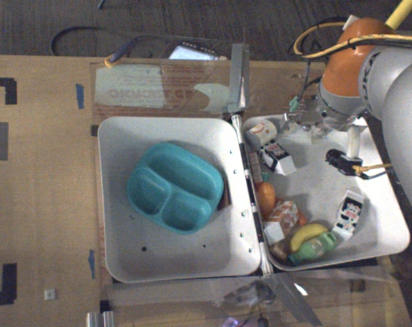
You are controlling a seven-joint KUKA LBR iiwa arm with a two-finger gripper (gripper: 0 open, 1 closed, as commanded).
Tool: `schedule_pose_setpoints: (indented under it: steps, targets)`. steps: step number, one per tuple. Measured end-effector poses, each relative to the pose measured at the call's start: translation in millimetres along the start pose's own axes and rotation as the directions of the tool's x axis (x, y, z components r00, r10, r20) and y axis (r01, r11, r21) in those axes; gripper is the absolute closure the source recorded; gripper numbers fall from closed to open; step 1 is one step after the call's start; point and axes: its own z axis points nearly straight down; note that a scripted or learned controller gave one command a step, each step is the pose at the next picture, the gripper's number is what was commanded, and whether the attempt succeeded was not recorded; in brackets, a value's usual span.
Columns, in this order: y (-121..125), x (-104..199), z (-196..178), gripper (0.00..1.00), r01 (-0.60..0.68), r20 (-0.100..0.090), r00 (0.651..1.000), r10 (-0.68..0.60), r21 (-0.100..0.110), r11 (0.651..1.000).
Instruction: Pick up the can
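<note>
White can (262, 132) beside claw (308, 122)

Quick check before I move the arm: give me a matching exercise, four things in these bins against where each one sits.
Things:
1. teal divided tray
2. banana
3. orange fruit
4. small black-and-white carton

Places:
A. right bin, against the divider between the bins
B. middle of the left bin
C. right bin, close to the right wall
D. right bin, near the front edge

Pairs: 1-B, 2-D, 3-A, 4-C
</note>
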Motion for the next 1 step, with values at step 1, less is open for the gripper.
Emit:
schedule_pose_setpoints:
  steps: [1]
  targets:
    - [-7.2,-16.8,14.7,0.00,-0.297,-0.002,0.955,0.298,0.048,0.954]
